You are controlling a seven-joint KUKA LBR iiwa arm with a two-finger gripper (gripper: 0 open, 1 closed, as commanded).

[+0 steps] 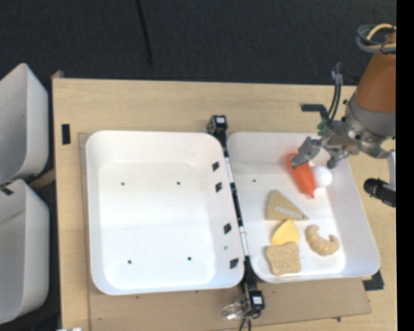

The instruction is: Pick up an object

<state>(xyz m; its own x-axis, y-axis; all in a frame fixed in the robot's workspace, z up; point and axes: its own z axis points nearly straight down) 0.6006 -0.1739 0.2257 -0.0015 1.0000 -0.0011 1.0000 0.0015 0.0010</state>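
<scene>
1. The end effector (322, 153) hangs spread open and grips nothing, above the right bin's (355, 219) 1 o'clock area.
2. The carrot (303, 175) touches a white ball (322, 176) below it; closing could nudge either aside.

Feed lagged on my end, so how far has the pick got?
Done: the gripper has reached the right bin, fingers spread above the carrot and white ball. In hand: nothing sits between the fingers. Left: closing on an item and lifting it. The cheese wedges, bread slice and croissant lie untouched in the bin.
</scene>
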